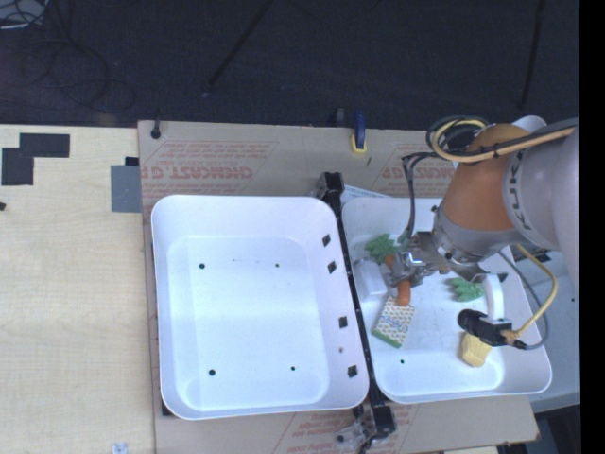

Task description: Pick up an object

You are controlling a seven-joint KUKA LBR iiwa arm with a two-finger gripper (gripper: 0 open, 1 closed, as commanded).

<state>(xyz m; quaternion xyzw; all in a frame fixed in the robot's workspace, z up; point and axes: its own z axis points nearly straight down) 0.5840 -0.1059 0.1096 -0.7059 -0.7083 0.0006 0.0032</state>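
End effector (405,270) hovered in right bin (529,372), finger state can't tell, small orange object (404,294) just below it, touching or not unclear, patterned card (394,323) below that.

The arm (510,197) covers the right bin's (454,386) far corner and runs off the right edge. The gripper (408,265) is too small and blurred to read. A green thing (466,289) lies partly hidden under the wrist.
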